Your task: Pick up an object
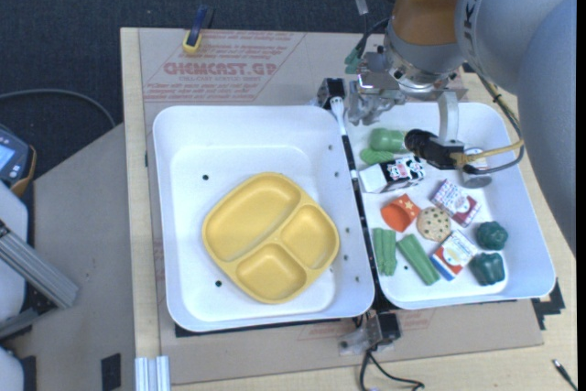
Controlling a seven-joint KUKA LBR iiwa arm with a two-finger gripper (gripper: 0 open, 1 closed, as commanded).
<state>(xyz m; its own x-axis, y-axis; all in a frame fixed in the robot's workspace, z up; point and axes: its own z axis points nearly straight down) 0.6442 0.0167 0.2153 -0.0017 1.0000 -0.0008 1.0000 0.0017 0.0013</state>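
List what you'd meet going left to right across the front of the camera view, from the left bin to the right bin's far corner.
Left bin rim → yellow divided tray → green bean pieces → cookie → dark green pepper → right bin rim.

The right bin (526,224) holds a scatter of small toy foods: a pale green piece (386,140) at its upper left, a black-and-white carton (404,170) just below, an orange wedge (399,214), a round cookie (432,222), two green sticks (417,258) and two dark green peppers (487,267).
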